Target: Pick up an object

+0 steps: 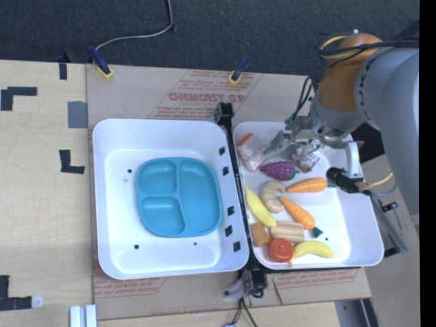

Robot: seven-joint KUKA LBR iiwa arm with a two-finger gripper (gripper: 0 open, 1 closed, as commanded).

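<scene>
Bright, even overhead light, soft shadows inside the white bins (102, 182), mild glare on plastic, slightly soft focus.

Light wooden bench top (41, 203), black tape marks (17, 97) scattered over its left part. A brown printed cardboard sheet (184, 94) lies on it under both bins; two blue-and-yellow spring clamps (99, 62) (238, 72) pin its far edge. Thin white cable (146, 29) curls across the dark carpeted floor (238, 12) beyond the bench.

Left shallow white plastic bin (112, 142): a turquoise plastic divided plate (180, 196), three compartments, lies flat near the middle. Black clips (228, 162) run along the seam where this bin meets its neighbour; a further dark clamp (248, 285) sits at the seam's near end.
</scene>
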